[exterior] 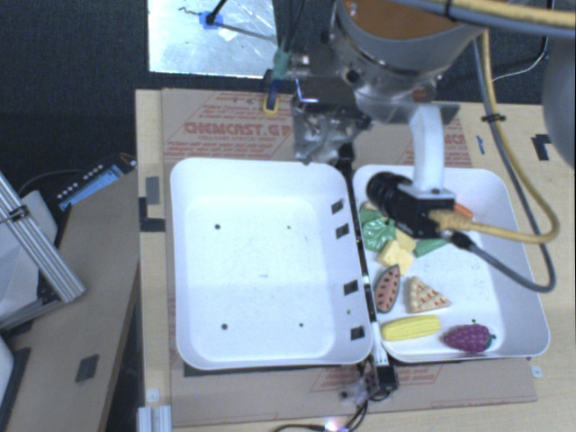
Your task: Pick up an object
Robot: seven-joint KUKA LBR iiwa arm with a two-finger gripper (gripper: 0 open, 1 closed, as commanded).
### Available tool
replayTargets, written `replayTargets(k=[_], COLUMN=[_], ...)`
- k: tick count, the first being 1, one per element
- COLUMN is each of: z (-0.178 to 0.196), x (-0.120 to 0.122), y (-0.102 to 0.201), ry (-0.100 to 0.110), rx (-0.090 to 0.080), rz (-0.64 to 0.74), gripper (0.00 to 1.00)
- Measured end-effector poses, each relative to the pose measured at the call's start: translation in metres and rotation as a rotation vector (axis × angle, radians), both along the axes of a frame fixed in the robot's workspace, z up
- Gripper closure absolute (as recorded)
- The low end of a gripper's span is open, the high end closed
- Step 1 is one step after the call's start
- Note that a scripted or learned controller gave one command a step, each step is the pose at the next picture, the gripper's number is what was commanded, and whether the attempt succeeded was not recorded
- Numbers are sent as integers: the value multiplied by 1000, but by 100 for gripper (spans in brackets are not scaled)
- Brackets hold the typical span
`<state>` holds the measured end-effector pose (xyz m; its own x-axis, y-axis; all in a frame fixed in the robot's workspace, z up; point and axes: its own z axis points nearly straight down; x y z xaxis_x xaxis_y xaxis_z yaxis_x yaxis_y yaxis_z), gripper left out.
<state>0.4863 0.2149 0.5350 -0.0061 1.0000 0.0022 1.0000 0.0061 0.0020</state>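
**Hand.** The hand (322, 144) stands high over the far rim of the bins, close to the junction where the left bin (193, 268) meets the right bin (526, 318). We cannot tell whether it is set wide or narrow. We see nothing carried in it. We judge this to be a staging pose, with the hand well apart from the toys and no pick begun.

**Arm.** The arm (405, 16) enters from the upper right, with its orange band uppermost. The wrist points steeply down, so the hand faces the surface (90, 268) nearly square-on.

**Candidate objects.** All lie in the right bin.
- Nearest the hand is a green leafy toy (376, 228), with a yellow cheese wedge (396, 256) touching its near side.
- Nearer the camera, a seeded fruit slice (387, 288) lies just beside a pizza slice (425, 293).
- A corn cob (411, 328) and a grape bunch (468, 337) lie along the near wall.

**Placement.** The toys lie flat and cluster loosely toward the divider, as scattered items do. We judge the grape bunch the easiest target, since it has open floor on its outer side. The leafy toy and the wedge are crowded together.
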Motion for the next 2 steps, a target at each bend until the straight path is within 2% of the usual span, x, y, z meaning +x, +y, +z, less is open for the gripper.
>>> replayTargets(k=[1,2], z=[0,0], x=[1,0], y=[-73,-44], ry=[0,0], rx=[-2,0], rz=[-12,-2], gripper=[100,100])
